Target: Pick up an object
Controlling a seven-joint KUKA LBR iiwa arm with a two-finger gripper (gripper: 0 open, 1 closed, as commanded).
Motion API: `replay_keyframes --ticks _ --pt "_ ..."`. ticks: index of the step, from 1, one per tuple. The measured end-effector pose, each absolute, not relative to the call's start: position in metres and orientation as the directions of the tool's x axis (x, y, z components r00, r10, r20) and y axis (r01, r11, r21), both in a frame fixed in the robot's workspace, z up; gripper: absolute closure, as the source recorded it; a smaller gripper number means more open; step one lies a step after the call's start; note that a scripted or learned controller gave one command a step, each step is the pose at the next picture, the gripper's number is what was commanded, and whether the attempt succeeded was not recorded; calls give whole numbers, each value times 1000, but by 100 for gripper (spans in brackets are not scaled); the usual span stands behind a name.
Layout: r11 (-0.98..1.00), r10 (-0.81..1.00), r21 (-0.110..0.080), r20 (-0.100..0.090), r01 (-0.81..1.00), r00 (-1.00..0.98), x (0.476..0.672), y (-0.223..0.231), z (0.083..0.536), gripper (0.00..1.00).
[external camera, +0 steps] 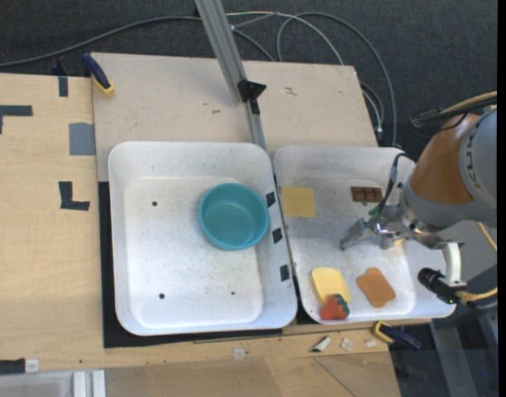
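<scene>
My gripper (pixel 362 233) hangs low over the middle of the right bin (pixel 336 160), reaching in from the right on the grey arm with its orange band (pixel 441 172). Around it lie a flat yellow square (pixel 298 202) to the left, a small brown chocolate piece (pixel 366 193) just behind it, an orange-brown slice (pixel 375 287) in front of it, and a yellow wedge (pixel 328 283) with a red strawberry (pixel 335 307) at the front. The gripper's tip stands above bare bin floor, apart from all of these.
The left bin (pixel 137 222) holds a teal bowl (pixel 233 215) near its right wall. A grey pole (pixel 228 48) slants up from between the bins at the back. Cables (pixel 336 31) loop behind the bench. A yellow-handled tool (pixel 97 74) lies at the back left.
</scene>
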State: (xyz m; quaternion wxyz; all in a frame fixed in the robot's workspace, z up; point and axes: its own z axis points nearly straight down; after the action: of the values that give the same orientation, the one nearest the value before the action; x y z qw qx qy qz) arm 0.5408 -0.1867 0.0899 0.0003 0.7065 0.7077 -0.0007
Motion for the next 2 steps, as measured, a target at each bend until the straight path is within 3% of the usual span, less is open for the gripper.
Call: replay_keyframes --ticks 1,2 --pt "3 1000 -1 -1 1000 -3 541 -186 100 100" --pt "2 1000 3 -1 1000 -2 548 -184 145 100"
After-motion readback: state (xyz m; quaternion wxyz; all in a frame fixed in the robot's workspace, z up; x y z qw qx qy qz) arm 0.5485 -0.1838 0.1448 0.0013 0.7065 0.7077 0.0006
